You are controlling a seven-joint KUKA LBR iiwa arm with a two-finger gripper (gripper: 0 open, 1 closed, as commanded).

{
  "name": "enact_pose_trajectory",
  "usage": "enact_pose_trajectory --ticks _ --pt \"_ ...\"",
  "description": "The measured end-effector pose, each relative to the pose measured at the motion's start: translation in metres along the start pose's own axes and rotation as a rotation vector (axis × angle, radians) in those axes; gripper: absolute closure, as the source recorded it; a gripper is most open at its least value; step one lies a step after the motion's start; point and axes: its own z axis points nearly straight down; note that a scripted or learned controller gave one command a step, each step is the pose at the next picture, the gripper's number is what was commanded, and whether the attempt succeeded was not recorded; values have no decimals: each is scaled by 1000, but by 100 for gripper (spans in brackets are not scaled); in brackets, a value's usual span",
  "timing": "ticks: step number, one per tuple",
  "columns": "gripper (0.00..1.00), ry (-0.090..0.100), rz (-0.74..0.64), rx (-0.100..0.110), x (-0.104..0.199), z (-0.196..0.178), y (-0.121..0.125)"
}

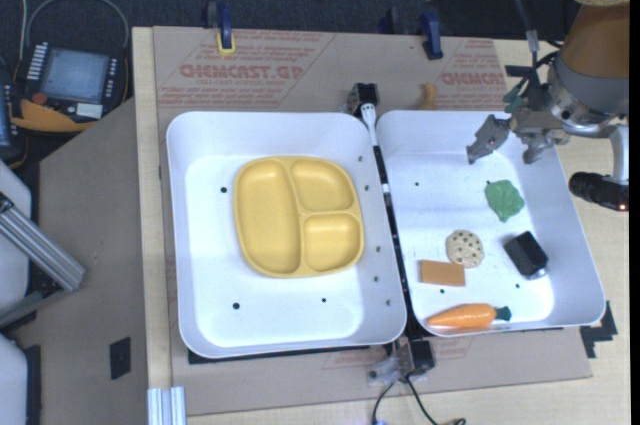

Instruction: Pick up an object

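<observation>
The gripper, its fingers spread and holding nothing, hangs at the upper right of the frame above the right bin. Just below lies the green toy; a descent slightly off could nudge it against the bin wall.

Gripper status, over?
Gripper open, above right bin, holding nothing. Green piece, cookie, black block, carrot untouched. Path clear.
</observation>
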Motion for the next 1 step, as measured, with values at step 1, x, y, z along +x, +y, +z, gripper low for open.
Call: enact_pose_trajectory --ticks 1 --pt "0 -2 -3 -14 0 -8 3"
